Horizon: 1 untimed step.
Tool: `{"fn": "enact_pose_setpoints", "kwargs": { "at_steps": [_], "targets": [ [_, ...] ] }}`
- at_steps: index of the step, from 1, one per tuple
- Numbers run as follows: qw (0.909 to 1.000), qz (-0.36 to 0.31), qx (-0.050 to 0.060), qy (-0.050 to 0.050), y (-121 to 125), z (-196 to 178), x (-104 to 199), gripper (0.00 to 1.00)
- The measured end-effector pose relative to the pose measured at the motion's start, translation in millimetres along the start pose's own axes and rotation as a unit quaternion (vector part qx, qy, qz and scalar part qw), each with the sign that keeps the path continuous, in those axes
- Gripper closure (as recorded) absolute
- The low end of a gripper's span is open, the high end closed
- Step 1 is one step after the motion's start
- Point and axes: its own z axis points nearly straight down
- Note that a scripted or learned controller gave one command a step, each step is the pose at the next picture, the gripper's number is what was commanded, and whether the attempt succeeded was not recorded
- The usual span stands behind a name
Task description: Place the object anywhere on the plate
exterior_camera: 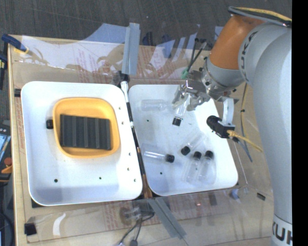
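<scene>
Camera view: two bins (41, 188), one plate (84, 106), several vials (156, 155).

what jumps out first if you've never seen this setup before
The yellow plate with a dark ridged insert sits in the left bin. The grey arm with its orange band reaches in from the right, its gripper over the right bin, where several clear vials with black caps lie scattered.
</scene>
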Motion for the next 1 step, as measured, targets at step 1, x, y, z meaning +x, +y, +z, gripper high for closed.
{"fn": "enact_pose_setpoints", "kwargs": {
  "at_steps": [1],
  "targets": [
    [0.9969, -0.079, -0.001, -0.001, -9.1, -69.6, 44.8, 1.00]
  ]
}}
